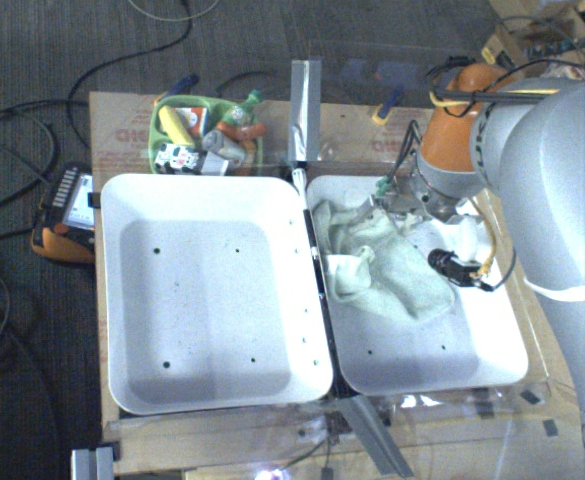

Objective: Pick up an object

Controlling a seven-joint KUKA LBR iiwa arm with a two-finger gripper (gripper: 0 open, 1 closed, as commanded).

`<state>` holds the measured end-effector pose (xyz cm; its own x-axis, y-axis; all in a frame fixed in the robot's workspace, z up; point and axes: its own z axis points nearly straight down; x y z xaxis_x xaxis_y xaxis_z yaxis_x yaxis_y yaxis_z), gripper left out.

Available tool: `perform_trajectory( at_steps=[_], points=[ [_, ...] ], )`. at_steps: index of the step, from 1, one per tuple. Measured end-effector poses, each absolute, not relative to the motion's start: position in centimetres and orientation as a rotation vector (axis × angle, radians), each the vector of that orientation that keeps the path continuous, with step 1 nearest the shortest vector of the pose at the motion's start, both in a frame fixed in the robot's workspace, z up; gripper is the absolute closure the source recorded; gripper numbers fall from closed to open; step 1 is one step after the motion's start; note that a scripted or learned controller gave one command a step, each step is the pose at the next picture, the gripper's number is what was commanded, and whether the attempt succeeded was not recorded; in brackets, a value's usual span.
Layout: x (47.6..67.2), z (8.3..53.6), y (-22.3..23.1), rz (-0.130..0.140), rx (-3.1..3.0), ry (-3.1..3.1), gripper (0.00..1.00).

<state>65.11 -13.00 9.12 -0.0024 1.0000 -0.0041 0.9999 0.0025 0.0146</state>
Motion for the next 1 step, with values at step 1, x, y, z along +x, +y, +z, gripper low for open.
perform_trajectory(
  at_steps=[1],
  points=[
    [64.5,9.18,-9.77,0.008,2.15,2.269,0.0]
  ],
)
